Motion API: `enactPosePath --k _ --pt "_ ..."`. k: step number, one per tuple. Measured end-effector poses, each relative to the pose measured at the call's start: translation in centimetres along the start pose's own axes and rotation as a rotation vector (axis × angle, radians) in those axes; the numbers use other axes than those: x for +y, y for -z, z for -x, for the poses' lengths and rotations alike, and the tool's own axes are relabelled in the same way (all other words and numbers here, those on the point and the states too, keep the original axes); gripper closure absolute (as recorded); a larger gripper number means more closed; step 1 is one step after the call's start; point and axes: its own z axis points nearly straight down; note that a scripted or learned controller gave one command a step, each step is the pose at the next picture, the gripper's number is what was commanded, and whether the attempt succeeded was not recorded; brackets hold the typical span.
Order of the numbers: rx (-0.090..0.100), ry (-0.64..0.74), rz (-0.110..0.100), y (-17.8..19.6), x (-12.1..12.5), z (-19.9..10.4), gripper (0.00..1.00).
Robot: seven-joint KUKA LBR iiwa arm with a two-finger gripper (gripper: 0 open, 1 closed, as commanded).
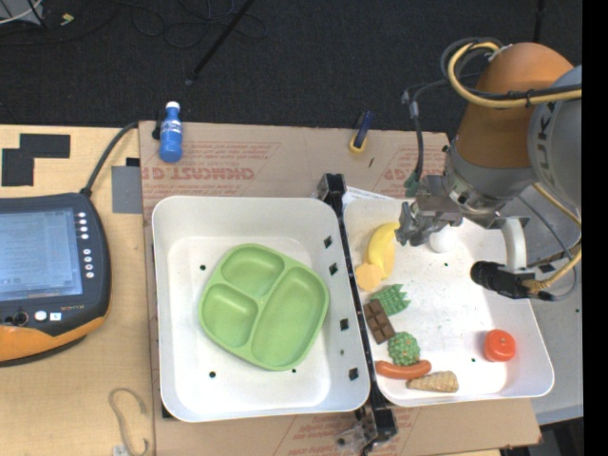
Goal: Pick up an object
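My gripper (416,228) hangs over the back part of the right bin (532,369), just right of a yellow banana-shaped toy (382,244). A small white egg-like thing (442,241) lies right beside the gripper. Further forward in the same bin are a yellow-orange round piece (369,276), a green leafy toy (391,299), a brown chocolate bar (379,322), a broccoli (403,348), a red sausage (403,370), a tan cone (434,382) and a red tomato (500,346). Nothing shows in the gripper's grasp.
The left bin (180,369) holds a green divided plate (264,304). A black clip strip (344,283) runs between the bins. Behind them on the cardboard stand a blue bottle (171,133) and a blue-yellow clamp (361,133). A teach pendant (43,259) lies far left.
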Motion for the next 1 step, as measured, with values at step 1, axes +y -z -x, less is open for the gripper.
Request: enactPosePath --k 1 --pt "-0.001 -0.001 -0.001 -0.97 0.61 -5.02 1.00"
